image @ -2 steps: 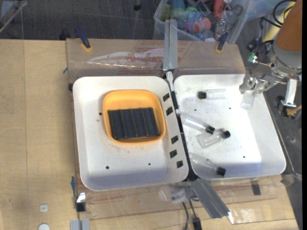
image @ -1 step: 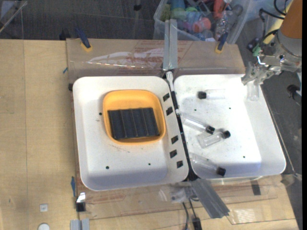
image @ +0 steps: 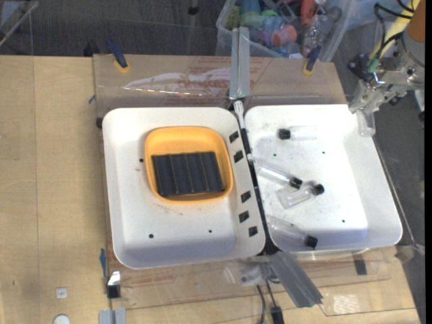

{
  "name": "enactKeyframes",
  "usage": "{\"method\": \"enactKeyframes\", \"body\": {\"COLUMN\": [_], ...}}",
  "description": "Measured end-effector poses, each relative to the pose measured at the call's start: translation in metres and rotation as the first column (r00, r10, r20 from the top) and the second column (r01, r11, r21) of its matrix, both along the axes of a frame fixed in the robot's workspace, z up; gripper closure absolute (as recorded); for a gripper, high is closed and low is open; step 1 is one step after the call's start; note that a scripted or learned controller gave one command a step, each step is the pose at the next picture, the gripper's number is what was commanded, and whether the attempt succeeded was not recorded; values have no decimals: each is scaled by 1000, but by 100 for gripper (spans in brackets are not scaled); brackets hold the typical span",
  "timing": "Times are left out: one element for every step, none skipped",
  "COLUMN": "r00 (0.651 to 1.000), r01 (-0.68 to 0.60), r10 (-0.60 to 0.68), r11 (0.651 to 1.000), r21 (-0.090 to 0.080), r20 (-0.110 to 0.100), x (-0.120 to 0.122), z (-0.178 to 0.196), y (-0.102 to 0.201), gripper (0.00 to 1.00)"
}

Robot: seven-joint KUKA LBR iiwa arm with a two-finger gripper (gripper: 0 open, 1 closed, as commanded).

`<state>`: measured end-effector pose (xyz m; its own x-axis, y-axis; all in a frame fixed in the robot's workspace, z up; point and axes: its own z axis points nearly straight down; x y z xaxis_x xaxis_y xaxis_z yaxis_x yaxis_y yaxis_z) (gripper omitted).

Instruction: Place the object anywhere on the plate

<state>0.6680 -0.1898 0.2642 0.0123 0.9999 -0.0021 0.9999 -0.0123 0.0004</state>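
Claw (image: pixel 368 110) hangs at the far right corner of the right bin (image: pixel 378 214), over the rim; whether it is open or shut I cannot tell, and nothing shows between its tips. Arm (image: pixel 415 19) comes in from the upper right.

Task's things: four clear tubes with black caps lie loose in the right bin. One near the far wall (image: pixel 295 134), two close together mid-bin (image: pixel 278 176) (image: pixel 300 194), one by the near rim (image: pixel 290 233). Orange plate (image: pixel 156 140) sits in the left bin (image: pixel 121 201), with a dark ribbed block (image: pixel 187 173) covering most of its middle.

Risks, as I judge them:
- Tubes are slick and round; likely to roll or squirt out of a pinch.
- The middle pair lies close; a grab may nudge both.
- Near-rim tube leaves little room for the claw.
- A tube dropped on the block could roll off the plate.
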Motion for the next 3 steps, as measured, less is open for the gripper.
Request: {"method": "enactKeyframes", "body": {"r00": [962,950,853], "r01": [-271,-311,-522], "r10": [271,311,522], "r11": [962,950,853], "r21": [-1,0,-3], "r20": [2,1,3], "x": [0,1,1], "z": [42,124,170], "y": [-21,-32,-32], "gripper": [100,100,100]}}
